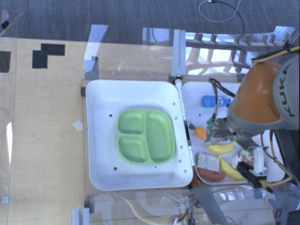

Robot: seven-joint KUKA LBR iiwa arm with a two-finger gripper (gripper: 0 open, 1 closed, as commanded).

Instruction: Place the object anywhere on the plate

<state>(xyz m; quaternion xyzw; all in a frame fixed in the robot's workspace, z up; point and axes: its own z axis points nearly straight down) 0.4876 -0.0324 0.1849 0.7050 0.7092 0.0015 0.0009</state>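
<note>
Orange arm band [255, 95] reads "KUKA" above green plate [146, 136].

Right bin [190, 92]: arm [262, 97] covers most of its right half, so the floor and right wall there are hidden. Gripper [216, 134] is buried under the wrist; fingertips are too small and cluttered to read. Blue object [209, 101] at the far side: right end is behind the arm, too blurry to identify. Orange item [200, 132] sits just left of the gripper, partly overlapped, shape unclear. Upper banana [222, 148]: far edge is under the gripper. Lower banana [231, 170]: right end is hidden by dark hardware. Patterned packet [208, 162]: print unreadable. Red item [211, 175] is mostly tucked under the packet. Arm is cut off at the right edge.
</note>
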